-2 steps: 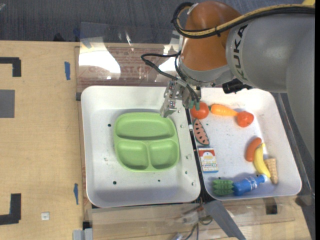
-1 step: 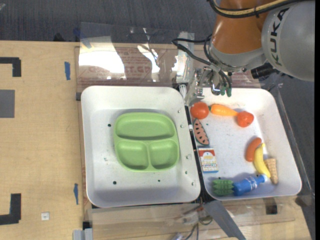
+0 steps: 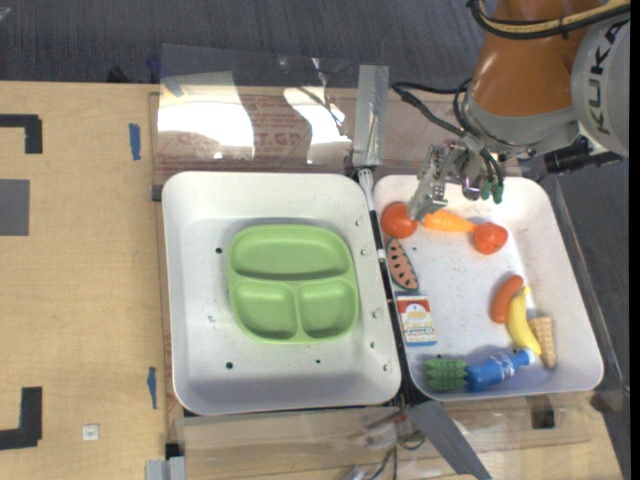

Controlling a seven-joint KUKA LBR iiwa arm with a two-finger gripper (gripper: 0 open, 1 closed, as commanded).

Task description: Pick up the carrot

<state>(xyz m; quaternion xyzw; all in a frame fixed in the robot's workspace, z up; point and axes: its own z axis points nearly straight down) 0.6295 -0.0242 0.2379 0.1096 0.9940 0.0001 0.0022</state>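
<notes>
Right bin [image 3: 560, 268] | arm tilted down | tool [image 3: 432, 196] above carrot [image 3: 448, 223]

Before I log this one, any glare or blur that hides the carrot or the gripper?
In the camera view, glare sits on the clear sheet behind the left bin, away from the work. The carrot is sharp and evenly lit. The gripper looks slightly soft, its fingers hard to read.
</notes>
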